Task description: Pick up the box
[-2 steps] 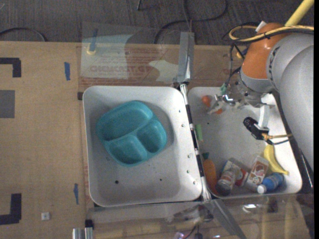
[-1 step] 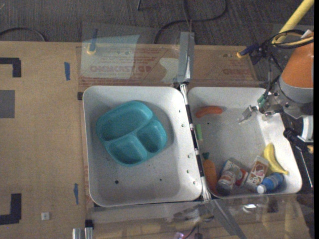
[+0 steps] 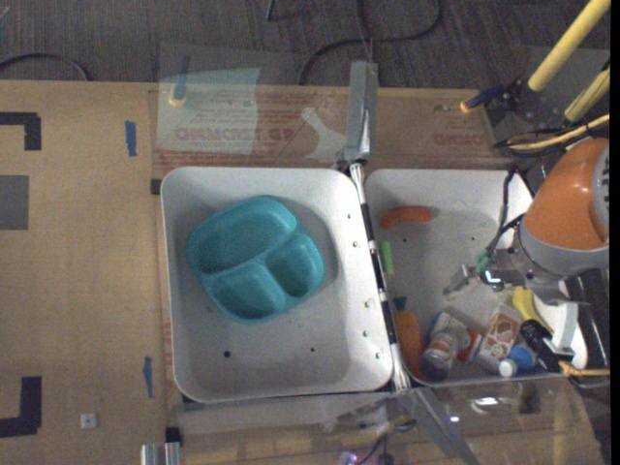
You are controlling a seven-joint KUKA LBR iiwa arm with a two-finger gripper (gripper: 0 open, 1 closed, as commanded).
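With its fingers apart and gripping nothing, the gripper (image 3: 472, 277) should descend onto the box (image 3: 501, 335) lying just below-right of it, avoiding the neighbouring can (image 3: 444, 344).

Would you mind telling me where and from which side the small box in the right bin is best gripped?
Probably across the box's two long side edges, coming straight down. It lies flat and tilted among the can and bottle, so only its top face is free. The gripper hangs just above-left.
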